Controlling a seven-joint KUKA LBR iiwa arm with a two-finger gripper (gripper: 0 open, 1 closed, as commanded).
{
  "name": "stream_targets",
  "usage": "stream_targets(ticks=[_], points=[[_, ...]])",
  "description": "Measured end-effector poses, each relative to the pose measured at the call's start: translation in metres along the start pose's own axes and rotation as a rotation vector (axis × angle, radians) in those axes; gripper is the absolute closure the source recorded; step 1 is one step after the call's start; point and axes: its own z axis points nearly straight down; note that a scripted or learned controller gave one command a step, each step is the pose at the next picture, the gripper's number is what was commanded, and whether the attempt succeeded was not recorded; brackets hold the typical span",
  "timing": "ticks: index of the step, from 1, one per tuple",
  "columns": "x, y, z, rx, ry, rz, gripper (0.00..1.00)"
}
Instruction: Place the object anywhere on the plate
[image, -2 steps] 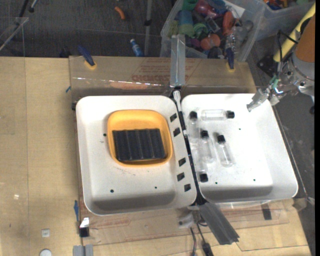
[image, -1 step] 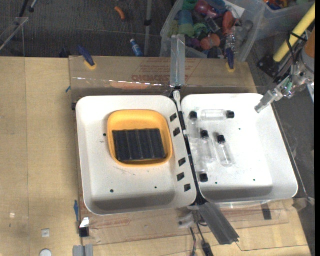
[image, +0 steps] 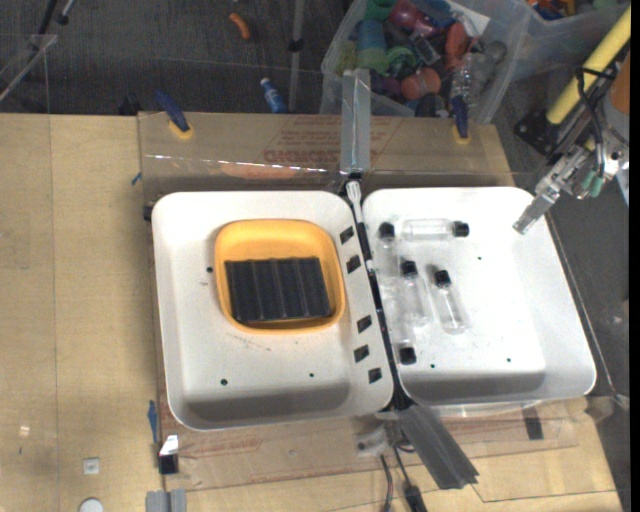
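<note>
A yellow-orange square plate (image: 275, 233) sits in the left bin (image: 185, 330). A black ridged rectangular object (image: 278, 290) lies flat on the plate, inside its rim. In the right bin (image: 520, 330) lie several clear tubes with black caps: one (image: 425, 230) across the far side, one (image: 447, 298) near the middle, and one (image: 408, 290) by the divider. My gripper (image: 530, 217) hangs over the right bin's far right corner, well away from the plate and the tubes, and nothing shows in it.
A row of black clips (image: 360, 300) runs along the divider between the bins. A clear box of colourful toys (image: 430, 45) stands behind the bench. Bare wooden bench (image: 70, 300) stretches to the left.
</note>
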Motion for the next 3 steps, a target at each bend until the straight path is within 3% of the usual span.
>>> stream_targets(ticks=[1,2,3], points=[[0.005,-0.0055,-0.0267,-0.001,-0.002,-0.322,0.0],[0.0066,-0.0063,-0.026,-0.002,0.001,-0.644,0.0],[0.0062,-0.005,-0.0277,-0.002,-0.002,-0.839,0.0]])
